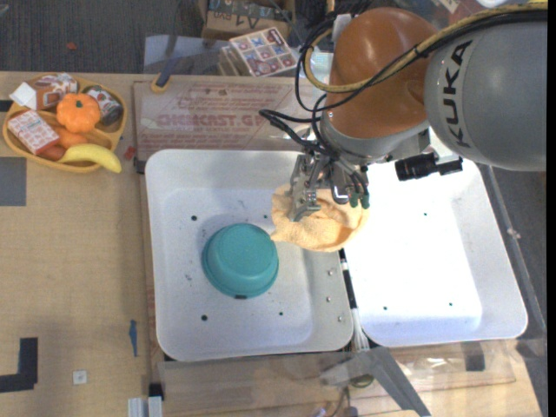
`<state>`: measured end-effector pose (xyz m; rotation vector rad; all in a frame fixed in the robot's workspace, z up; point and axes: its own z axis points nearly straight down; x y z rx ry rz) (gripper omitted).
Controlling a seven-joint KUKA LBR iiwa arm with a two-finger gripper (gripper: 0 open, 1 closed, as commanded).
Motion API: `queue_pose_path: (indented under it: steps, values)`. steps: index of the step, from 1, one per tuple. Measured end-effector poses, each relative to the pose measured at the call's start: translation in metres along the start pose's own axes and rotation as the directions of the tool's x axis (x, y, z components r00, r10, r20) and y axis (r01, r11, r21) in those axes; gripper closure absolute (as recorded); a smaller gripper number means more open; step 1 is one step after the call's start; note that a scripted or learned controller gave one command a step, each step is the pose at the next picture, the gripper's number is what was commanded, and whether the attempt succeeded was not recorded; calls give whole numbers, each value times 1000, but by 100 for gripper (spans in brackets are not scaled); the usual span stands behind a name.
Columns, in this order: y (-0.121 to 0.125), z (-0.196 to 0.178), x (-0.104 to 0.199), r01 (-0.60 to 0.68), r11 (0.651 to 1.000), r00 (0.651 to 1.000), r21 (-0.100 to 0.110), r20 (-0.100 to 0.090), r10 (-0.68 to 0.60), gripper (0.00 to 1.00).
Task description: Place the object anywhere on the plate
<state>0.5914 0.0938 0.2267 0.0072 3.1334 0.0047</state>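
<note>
Yellow cloth point(320, 226) bunched right under gripper point(323, 200), at left bin point(174, 181) right edge, beside teal plate point(241, 260). Touching fingertips; jaws partly spread, hold hard to tell.

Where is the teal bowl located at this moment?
The teal bowl lies upside down in the left white bin, near its middle, just left of and below the yellow cloth-like object under the end effector.

Teal plate point(241, 260) overturned; yellow cloth point(321, 227) beside it.
</note>
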Motion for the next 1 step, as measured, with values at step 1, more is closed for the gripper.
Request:
queue_pose_path:
  steps: [1]
  values:
    - [0, 0, 0, 0, 1000, 1000, 0, 0, 0, 0]
